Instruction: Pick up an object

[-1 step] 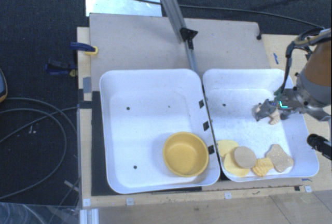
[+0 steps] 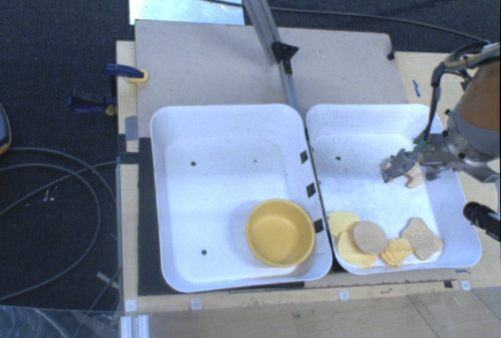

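Note:
My gripper [image 2: 399, 167] reaches in from the right and hangs low over the middle of the right bin [image 2: 368, 133]. A small tan piece [image 2: 413, 179] shows right at the gripper's tip; whether it is held or lies on the bin floor is unclear. Along the right bin's near edge lie two yellow discs [image 2: 343, 222], a tan round disc [image 2: 369, 237], a yellow ridged chip [image 2: 397, 252] and a tan bread-shaped slice [image 2: 423, 239]. A yellow bowl [image 2: 280, 231] stands upright in the near right corner of the left bin [image 2: 203, 141].
A slanted metal pole [image 2: 258, 4] crosses the bench behind the bins and ends near their shared rim. A blue and yellow clamp [image 2: 125, 73] grips the bench's left edge. Cables lie on the dark floor at left.

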You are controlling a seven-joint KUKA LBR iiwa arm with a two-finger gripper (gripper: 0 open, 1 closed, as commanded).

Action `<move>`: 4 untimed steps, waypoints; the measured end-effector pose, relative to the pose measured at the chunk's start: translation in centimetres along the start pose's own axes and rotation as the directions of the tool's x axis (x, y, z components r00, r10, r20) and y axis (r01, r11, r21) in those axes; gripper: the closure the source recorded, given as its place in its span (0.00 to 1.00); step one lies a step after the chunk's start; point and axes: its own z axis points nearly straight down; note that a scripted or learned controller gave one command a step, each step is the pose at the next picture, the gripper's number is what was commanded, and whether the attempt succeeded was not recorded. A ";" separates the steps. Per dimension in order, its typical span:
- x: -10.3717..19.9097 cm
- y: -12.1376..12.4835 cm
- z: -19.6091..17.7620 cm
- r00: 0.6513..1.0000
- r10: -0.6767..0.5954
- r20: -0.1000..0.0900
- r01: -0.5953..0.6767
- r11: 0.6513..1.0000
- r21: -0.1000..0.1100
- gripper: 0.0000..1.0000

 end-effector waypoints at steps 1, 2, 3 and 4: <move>0.7 0.7 5.6 1.000 0.003 -0.001 -0.003 1.000 0.006 0.00; 0.4 1.2 10.0 1.000 0.005 -0.001 -0.005 1.000 0.005 0.00; 0.5 1.2 12.7 1.000 0.005 -0.001 -0.005 1.000 0.004 0.00; 0.4 1.3 11.5 1.000 0.006 0.000 -0.006 1.000 -0.001 1.00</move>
